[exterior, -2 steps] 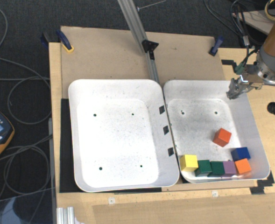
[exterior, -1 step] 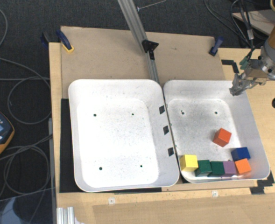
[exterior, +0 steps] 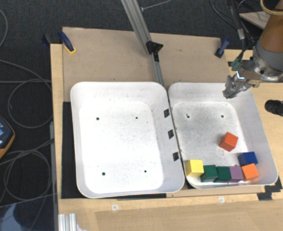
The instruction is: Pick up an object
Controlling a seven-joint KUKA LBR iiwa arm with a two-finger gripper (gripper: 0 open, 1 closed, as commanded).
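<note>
Tool (exterior: 231,91) hangs over right bin's (exterior: 264,143) far rim, grip state unreadable, nothing visibly held. Red cube (exterior: 228,141) sits alone mid-bin, easiest target; other blocks (exterior: 223,172) crowd the near wall.

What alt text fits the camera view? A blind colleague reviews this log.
The arm's tool hovers at the right bin's far edge; a red block lies mid-bin, with yellow, green, purple, orange and blue blocks along its near wall.
</note>
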